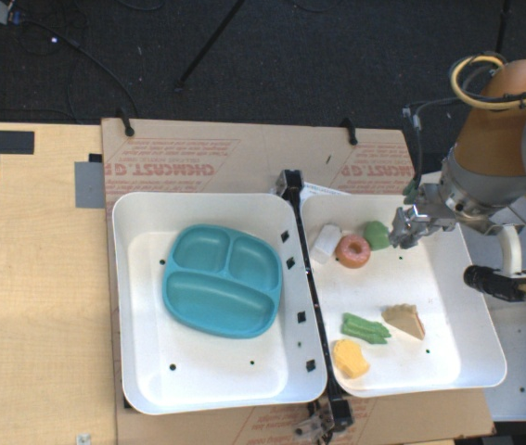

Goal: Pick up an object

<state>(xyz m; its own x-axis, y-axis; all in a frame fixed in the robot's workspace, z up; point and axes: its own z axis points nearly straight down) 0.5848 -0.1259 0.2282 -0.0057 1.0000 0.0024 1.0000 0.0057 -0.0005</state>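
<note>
Tool [404, 230] hovers at the right bin's [467, 341] upper edge, beside a green object [376, 235]. Its grip state is unclear.

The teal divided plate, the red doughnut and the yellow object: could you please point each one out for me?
teal divided plate [209, 306]: camera view, floor of its large compartment.
red doughnut [352, 260]: camera view, lower part of its ring.
yellow object [350, 359]: camera view, middle of its top.
</note>
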